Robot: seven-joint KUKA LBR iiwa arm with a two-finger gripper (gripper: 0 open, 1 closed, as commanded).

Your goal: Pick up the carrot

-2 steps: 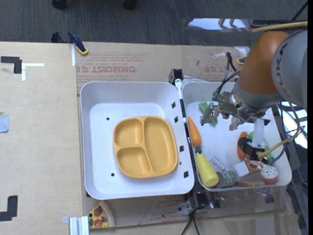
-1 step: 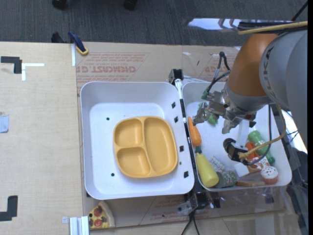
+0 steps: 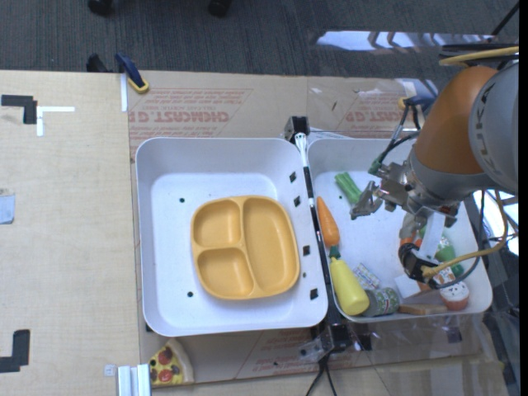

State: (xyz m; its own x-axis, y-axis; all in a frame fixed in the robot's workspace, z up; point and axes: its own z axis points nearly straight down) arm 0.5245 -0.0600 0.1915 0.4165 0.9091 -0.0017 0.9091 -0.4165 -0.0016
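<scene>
1. Nearest, a pizza-slice toy (image 3: 167,364) is seen on the cardboard just outside the left bin's (image 3: 157,246) front corner.
2. Inside the left bin, a yellow three-compartment plate (image 3: 245,247) is laid flat near the middle.
3. In the right bin (image 3: 388,159), a yellow bottle-shaped toy (image 3: 347,287) is placed along the dividing wall at the front, with a clear wrapped item (image 3: 370,277) just beside it and a red-and-white piece (image 3: 454,291) toward the front right corner.
4. The carrot (image 3: 327,223) is found directly behind the yellow toy, lengthwise against the same dividing wall, its green stem end pointed toward the toy and touching or nearly touching it.
5. Farther back, a green vegetable toy (image 3: 350,188) is set near the middle of the right bin, apart from the carrot.
6. The gripper (image 3: 365,203) is positioned over the right bin between the green toy and the carrot, to the carrot's right and not touching it; its fingers (image 3: 360,209) are seen slightly parted, with nothing held between them.
</scene>
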